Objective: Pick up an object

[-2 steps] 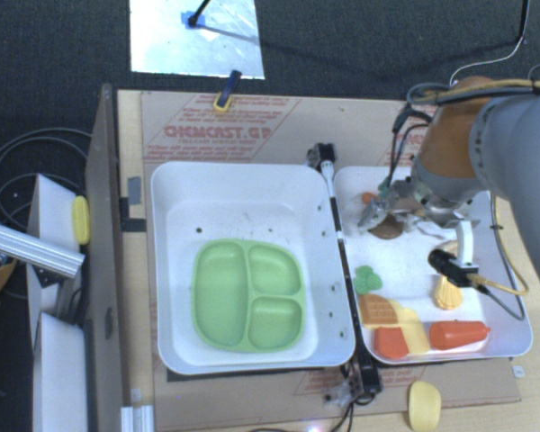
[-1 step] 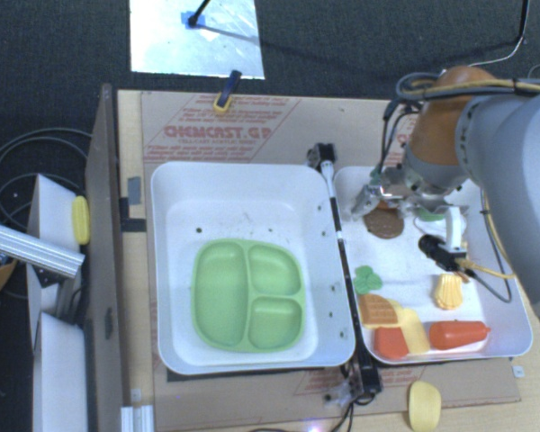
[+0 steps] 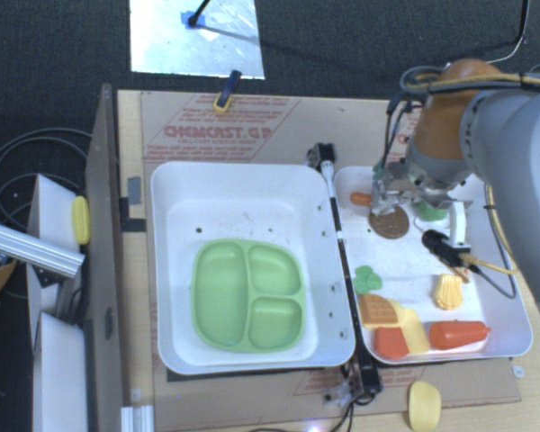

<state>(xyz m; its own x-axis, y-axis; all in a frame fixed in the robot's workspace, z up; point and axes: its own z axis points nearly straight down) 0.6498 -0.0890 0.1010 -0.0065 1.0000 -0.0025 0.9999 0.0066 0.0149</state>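
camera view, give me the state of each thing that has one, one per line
claw: low over the right bin's far end, above a brown round piece
brown round piece: lying flat in the right bin
green divided plate: flat in the left bin
corn piece: lying in the right bin
red piece: lying along the right bin's near wall

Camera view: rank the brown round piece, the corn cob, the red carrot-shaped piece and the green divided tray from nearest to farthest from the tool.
1. Brown round piece, right under the tool in the right bin.
2. Corn cob, lower right of the tool.
3. Red carrot-shaped piece, at the right bin's near edge.
4. Green divided tray, over in the left bin.
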